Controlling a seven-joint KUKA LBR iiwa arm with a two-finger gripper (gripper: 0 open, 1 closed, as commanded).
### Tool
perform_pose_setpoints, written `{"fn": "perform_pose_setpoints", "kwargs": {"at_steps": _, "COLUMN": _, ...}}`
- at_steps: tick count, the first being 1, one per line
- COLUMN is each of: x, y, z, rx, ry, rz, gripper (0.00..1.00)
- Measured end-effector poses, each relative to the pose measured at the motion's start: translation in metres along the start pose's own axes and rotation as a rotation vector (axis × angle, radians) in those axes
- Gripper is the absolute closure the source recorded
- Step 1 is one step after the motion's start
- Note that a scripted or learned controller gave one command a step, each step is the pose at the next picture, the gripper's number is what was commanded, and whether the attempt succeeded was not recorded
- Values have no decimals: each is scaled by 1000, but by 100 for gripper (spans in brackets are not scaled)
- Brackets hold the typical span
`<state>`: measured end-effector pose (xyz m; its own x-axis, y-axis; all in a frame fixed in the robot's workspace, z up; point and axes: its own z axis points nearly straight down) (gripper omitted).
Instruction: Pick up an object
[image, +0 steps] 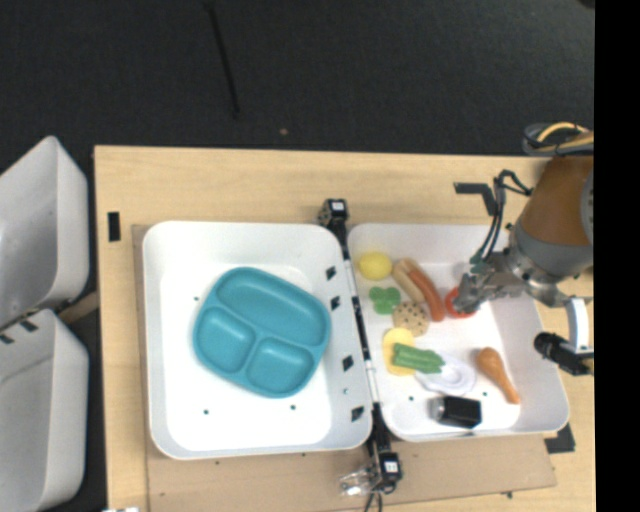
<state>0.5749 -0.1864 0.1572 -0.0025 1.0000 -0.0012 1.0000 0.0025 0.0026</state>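
Observation:
The right bin (540, 400) holds several small toy foods: a yellow lemon (375, 265), a hot dog (418, 286), a green leafy piece (384, 298), a tan cookie (410, 318), a green pod on a yellow piece (413, 357), a white piece (446, 378), an orange carrot (497, 372) and a black box (459, 410). A small red object (461, 304) lies by the hot dog's right end. My gripper (480, 285) is low in this bin, directly over the red object's right side and touching or nearly touching it.
The left bin (170, 400) carries a teal divided plate (262, 331). A ridge with black clips (352, 330) separates the two bins. The arm's grey body and orange band (555, 215) overhang the right bin's far right corner.

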Motion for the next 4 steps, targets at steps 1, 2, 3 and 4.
{"fn": "perform_pose_setpoints", "kwargs": {"at_steps": 1, "x": -10, "y": -3, "z": -50, "rx": 0, "ry": 0, "rz": 2, "gripper": 100}}
{"fn": "perform_pose_setpoints", "kwargs": {"at_steps": 2, "x": -12, "y": -2, "z": -84, "rx": 1, "ry": 0, "rz": -1, "gripper": 100}}
{"fn": "perform_pose_setpoints", "kwargs": {"at_steps": 3, "x": 31, "y": 20, "z": -91, "rx": 3, "ry": 2, "rz": -4, "gripper": 100}}
{"fn": "perform_pose_setpoints", "kwargs": {"at_steps": 4, "x": 76, "y": 46, "z": -95, "rx": 2, "ry": 2, "rz": -5, "gripper": 100}}
